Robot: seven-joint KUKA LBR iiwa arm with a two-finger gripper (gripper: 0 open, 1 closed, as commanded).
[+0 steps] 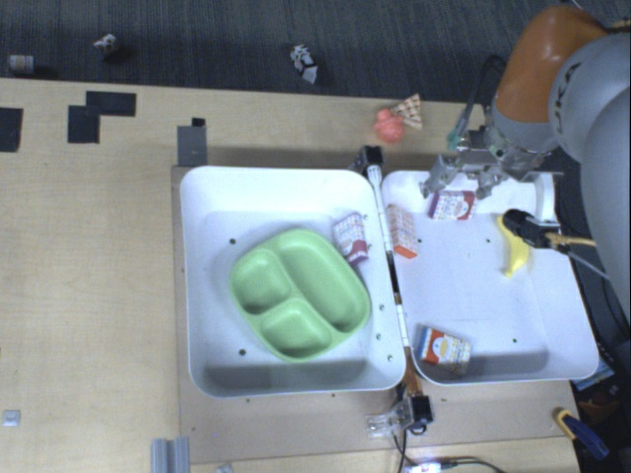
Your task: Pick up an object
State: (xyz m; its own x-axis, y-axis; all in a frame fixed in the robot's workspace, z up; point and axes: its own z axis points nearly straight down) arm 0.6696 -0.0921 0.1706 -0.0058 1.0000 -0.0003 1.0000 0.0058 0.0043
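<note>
Jaws (pixel 459 178) over carton (pixel 452 205); right bin (pixel 552 363) middle bare.

Plastic bins on a wooden bench

Both white bins (pixel 296 180) look like smooth, slightly glossy plastic; the green tray (pixel 299 292) is matt plastic. The bench (pixel 89 294) shows pale wood grain, with dark ribbed carpet (pixel 217 18) past its far edge. The cartons (pixel 440 348) look like printed card, and the banana (pixel 516 249) looks like glossy plastic.
</note>
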